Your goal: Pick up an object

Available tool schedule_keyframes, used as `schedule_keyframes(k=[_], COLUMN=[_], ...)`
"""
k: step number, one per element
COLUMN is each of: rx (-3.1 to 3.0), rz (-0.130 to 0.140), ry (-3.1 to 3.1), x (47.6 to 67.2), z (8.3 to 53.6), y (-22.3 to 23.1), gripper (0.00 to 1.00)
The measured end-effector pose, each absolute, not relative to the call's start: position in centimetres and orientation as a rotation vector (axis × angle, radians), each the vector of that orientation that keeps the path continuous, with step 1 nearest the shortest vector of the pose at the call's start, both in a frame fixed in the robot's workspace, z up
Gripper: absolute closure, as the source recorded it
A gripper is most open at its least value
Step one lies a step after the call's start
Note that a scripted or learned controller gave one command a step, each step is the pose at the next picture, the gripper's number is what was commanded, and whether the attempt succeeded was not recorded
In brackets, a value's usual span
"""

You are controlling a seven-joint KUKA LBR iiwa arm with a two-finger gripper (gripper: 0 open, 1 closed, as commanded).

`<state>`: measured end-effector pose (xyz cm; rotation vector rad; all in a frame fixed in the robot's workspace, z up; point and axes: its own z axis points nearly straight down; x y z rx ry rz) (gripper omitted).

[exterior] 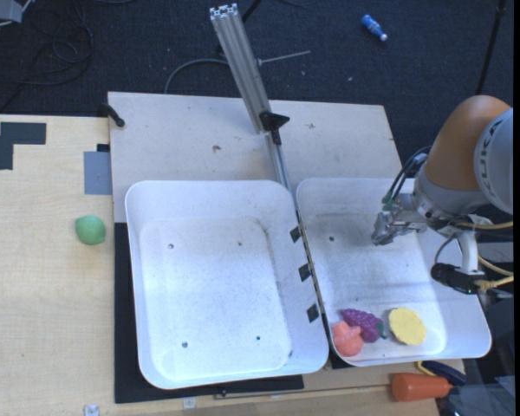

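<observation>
In the right bin (347,206), near its front edge, lie an orange-pink lump (347,338), a purple bunch of grapes (361,321) and a yellow round piece (406,326). My gripper (384,234) hangs over the upper right part of that bin, well behind these objects and apart from them. Nothing shows between its fingertips. The arm's orange band (468,141) sits above it at the right.
The left bin (156,199) stands beside the right one. A green ball (90,230) rests on the wooden bench at the left. A metal rail (247,72) slants down to the bins' divider. An orange tool (420,386) lies in front of the right bin.
</observation>
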<state>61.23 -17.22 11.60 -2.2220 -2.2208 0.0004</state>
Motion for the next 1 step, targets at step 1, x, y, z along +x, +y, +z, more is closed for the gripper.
schedule_keyframes(k=[1], rx=[-2.225], rz=[-0.003], ry=[-2.223], x=[61.38], z=[17.77], y=[-17.75], gripper=[1.0])
